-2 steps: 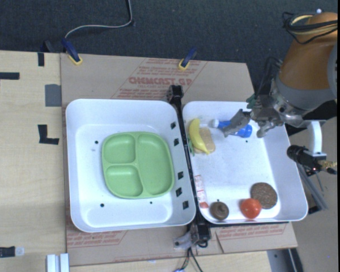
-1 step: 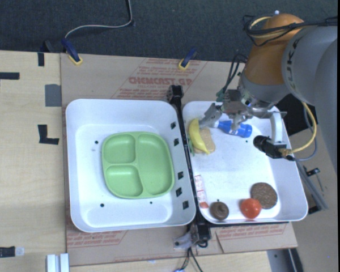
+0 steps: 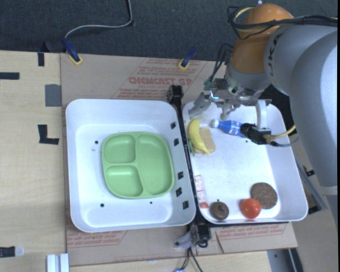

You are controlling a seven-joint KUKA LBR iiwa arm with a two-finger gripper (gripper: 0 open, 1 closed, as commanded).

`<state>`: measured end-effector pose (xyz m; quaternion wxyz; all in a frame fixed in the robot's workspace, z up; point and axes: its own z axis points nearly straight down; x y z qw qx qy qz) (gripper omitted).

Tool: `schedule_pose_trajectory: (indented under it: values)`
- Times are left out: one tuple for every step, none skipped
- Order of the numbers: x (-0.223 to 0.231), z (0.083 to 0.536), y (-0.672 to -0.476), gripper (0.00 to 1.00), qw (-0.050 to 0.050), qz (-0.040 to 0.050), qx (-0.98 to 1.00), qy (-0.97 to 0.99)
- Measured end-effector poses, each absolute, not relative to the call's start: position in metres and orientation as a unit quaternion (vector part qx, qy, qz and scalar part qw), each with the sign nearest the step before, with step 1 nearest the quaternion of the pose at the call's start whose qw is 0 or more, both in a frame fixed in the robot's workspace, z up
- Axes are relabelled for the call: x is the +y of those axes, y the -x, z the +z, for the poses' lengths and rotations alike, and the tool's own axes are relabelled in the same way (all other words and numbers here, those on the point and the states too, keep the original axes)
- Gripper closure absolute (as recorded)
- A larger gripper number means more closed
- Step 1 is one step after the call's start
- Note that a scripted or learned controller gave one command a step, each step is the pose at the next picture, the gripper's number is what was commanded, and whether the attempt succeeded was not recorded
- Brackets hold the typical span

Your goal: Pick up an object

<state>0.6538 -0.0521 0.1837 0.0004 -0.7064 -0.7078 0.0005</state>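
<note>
Dark blue-grey carpet (image 3: 73,10) runs across the top of your view, with a thin white cable (image 3: 110,22) trailing over it; below that lies a pale wooden bench top (image 3: 20,169) marked with short black tape pieces (image 3: 45,135), and on it a brown cardboard sheet (image 3: 141,81) with red printing, pinned at its far edge by two blue-and-yellow clamps (image 3: 72,54).

You have two shallow white bins side by side on the cardboard, joined by black clips along the shared edge; the left bin (image 3: 82,129) holds a green divided plate (image 3: 138,164) lying flat near its middle.

The right bin (image 3: 283,174) carries the loose items: a yellow banana (image 3: 199,137) at the far-left part, resting on a tan piece beneath it; a small blue-and-white bottle (image 3: 229,127) lying on its side just beside the banana; a red tomato (image 3: 250,208) and a brown round cookie (image 3: 264,194) close together near the front edge; a smaller dark brown round piece (image 3: 219,210) to their left.

Your arm comes in from the right, orange band above the wrist, and the gripper (image 3: 212,102) hangs over the far-left corner of the right bin, just above the banana; you cannot tell from this angle whether it is spread or pressed together, and nothing shows between its tips.
</note>
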Motion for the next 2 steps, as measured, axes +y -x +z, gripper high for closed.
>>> schedule_pose_trajectory:
  values:
    - [-0.026,0.184,-0.666,0.0,0.001,0.0005,-0.708,0.706]
    - [-0.021,0.184,-0.653,0.0,0.0,0.001,-0.708,0.707]
